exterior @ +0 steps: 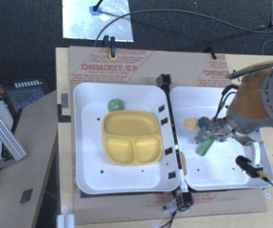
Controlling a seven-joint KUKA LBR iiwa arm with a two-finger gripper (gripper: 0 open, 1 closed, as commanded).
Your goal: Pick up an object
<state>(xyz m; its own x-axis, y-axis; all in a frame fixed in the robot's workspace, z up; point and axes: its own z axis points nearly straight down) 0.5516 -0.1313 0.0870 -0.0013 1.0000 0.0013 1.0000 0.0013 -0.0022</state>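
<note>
- Counter (141,61): carries 2 white bins side by side.
- Left bin (86,175): yellow divided tray (130,137); green ball (116,104) at its far edge.
- Right bin (217,172): green cylinder (204,147), pale yellow piece (190,124), teal piece (203,122).
- Claw (207,136): low over the cylinder's upper end; grip state cannot be told.
- Step: apparently closing in to grasp.
- Next: secure the cylinder, then lift straight up.

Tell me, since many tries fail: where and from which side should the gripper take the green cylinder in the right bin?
Grip the green cylinder across its narrow width near the middle, coming straight down. It seems to lie flat and slanted on the right bin floor, so the fingers should probably close across its long axis. The gripper is already at its upper end, beside a yellow piece.
</note>
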